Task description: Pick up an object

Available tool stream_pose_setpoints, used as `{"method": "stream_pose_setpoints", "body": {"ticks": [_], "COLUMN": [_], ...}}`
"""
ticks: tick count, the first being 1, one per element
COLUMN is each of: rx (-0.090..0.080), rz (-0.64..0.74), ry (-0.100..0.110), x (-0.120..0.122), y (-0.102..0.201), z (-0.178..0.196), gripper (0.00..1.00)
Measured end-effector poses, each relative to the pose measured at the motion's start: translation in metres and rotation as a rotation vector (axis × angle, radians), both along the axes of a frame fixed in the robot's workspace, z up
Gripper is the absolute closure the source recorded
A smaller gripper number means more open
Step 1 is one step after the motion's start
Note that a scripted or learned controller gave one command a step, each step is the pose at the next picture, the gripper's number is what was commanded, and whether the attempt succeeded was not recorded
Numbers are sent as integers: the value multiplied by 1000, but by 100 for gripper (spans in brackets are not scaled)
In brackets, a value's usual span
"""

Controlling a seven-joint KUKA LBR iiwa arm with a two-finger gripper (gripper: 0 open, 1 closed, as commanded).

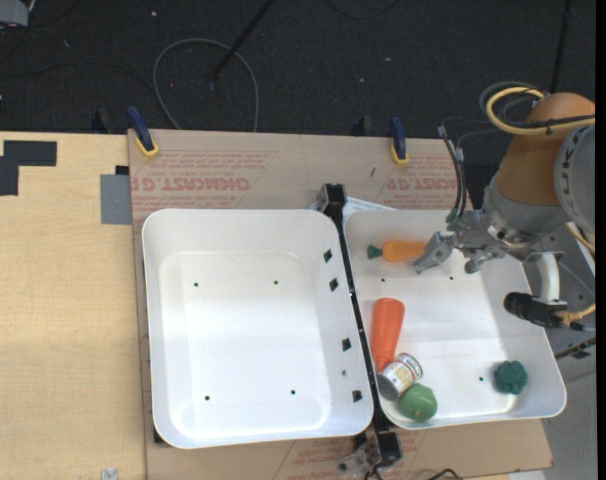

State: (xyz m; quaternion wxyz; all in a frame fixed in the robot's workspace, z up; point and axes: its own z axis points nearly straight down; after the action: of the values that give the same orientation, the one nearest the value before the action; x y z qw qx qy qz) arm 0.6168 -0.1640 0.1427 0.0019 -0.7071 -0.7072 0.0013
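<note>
- The gripper [451,253] hangs low over the far part of the right bin [463,308], reaching in from the right. Its two grey fingers are spread apart, with nothing between them.
- Just off its left fingertip lies a small toy carrot [401,252], orange with a green top, stretched across the bin floor with the green end pointing away from the gripper. Whether the fingertip touches the carrot, I cannot tell from here.
- Nearer the viewer and to the gripper's left lies a taller orange cone-shaped piece [386,332], running along the bin's inner wall.
- Touching the near end of that piece is a small can [399,373] with a yellow label, on its side.
- Right against the can, at the bin's near rim, sits a green apple-like ball [418,402].
- Well apart from those, in the near right corner of the same bin, is a dark green knobbly lump [511,376], on the arm's side of the gripper.
- Behind the gripper rises the arm [543,158], grey with its orange band, a yellow cable looped over the top.
- Well to the gripper's left, past the black clip strip joining the two, lies the left bin [243,238].
- Both bins sit on a cardboard sheet [243,168] held at the far edge by two clamps [141,133] with yellow tips.
</note>
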Motion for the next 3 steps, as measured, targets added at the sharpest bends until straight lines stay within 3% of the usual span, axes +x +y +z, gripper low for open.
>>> {"method": "stream_pose_setpoints", "body": {"ticks": [1,2,3], "rx": [0,-1,-2], "rz": [1,0,0], "ry": [1,-4,-10], "x": [-1,0,0], "y": [1,0,2], "z": [-53,-40,22], "gripper": [0,100,100]}}
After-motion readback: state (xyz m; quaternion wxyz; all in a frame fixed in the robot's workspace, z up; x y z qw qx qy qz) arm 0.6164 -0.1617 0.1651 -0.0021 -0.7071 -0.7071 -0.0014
